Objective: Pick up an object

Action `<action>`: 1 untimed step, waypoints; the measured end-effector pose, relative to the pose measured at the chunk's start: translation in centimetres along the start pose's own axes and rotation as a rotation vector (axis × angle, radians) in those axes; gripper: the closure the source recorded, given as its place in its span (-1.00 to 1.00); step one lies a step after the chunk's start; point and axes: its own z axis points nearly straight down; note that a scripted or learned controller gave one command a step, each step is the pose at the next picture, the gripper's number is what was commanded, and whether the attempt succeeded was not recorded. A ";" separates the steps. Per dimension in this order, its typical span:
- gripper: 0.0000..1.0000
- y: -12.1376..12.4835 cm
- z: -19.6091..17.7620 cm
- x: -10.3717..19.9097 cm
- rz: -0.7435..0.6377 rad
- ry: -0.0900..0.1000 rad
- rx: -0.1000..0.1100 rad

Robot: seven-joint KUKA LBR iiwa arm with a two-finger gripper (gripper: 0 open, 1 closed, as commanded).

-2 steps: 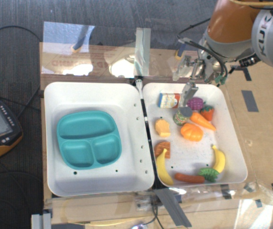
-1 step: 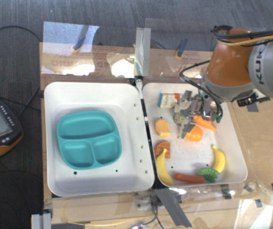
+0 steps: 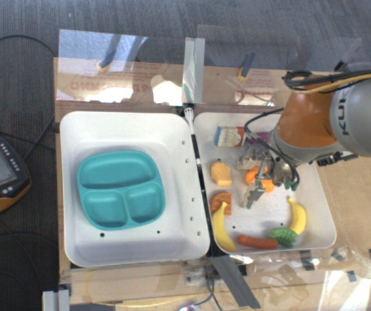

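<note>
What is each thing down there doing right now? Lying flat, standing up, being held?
Teal tray: flat in the left bin, compartments bare.
Gripper: down in the right bin, over a small orange piece.
Long banana: lying along the divider.
Short banana: lying at the right.
Red sausage: lying by the front wall.
Broccoli: resting beside the sausage.
Carton: lying at the back.

Hand (image 3: 258, 192) hovers over toy-filled right bin (image 3: 321, 220).
</note>
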 end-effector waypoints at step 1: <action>1.00 0.1 -0.9 -0.2 -0.001 -0.004 0.001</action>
